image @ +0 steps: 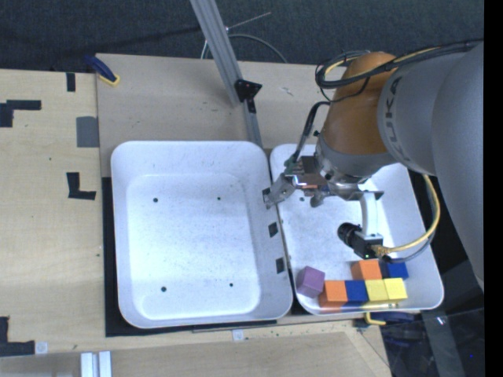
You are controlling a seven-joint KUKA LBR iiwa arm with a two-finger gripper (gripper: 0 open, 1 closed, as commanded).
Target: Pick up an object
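From my seat I see the gripper (302, 185) low over the upper part of the right-hand shallow white plastic bin (420, 285), close to the wall it shares with its neighbour. Whether it is spread or pressed together I cannot tell from this angle; the metal parts below the wrist blur into one another, and I see nothing between them. Above it sits the orange band of the arm (357, 104), and the broad grey body of the arm runs off toward the right, with yellow and black cables looping around it. A small black cylindrical fitting (354, 238) hangs just below and to the right of the gripper, over the bin floor.

The things to pick lie well apart from the gripper, bunched along the near edge of the same bin. A small purple cube (311, 280) sits at the left of the group, slightly turned. Just beside it runs a row: an orange cube (335, 290), a blue cube (356, 290), then two yellow cubes (386, 290). Behind that row stand a second orange cube (366, 270) and a second blue cube (395, 270), touching the ones in front.

The left-hand shallow white plastic bin (126, 163) lies alongside, on the pale wooden worktop (157, 85). A grey metal bar (216, 34) slants down from the top toward the gap between the bins
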